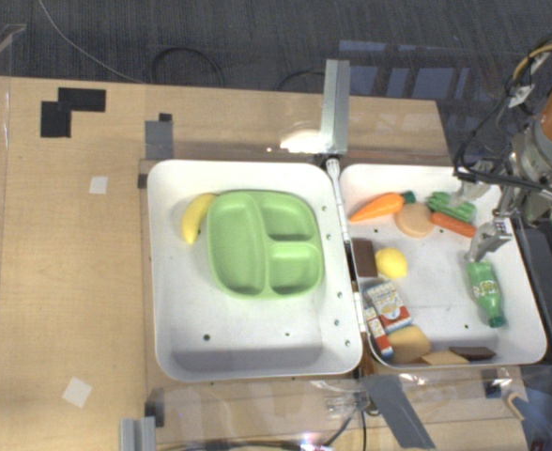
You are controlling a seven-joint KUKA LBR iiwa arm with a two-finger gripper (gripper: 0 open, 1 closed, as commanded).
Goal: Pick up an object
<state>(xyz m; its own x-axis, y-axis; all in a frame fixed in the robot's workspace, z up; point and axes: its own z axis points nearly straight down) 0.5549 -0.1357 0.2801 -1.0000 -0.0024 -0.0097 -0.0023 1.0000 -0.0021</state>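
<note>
The tool hung over the right bin just above the green bottle, its grip impossible to judge.

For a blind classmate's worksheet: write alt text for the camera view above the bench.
A grey robot gripper hangs over the right white bin, just above a green bottle, near a carrot, a lemon and a small carton. The left white bin holds a green divided plate with a banana beside it.

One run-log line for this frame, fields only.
gripper: over right bin, above green bottle | held: nothing seen | left bin: green tray, banana
</note>
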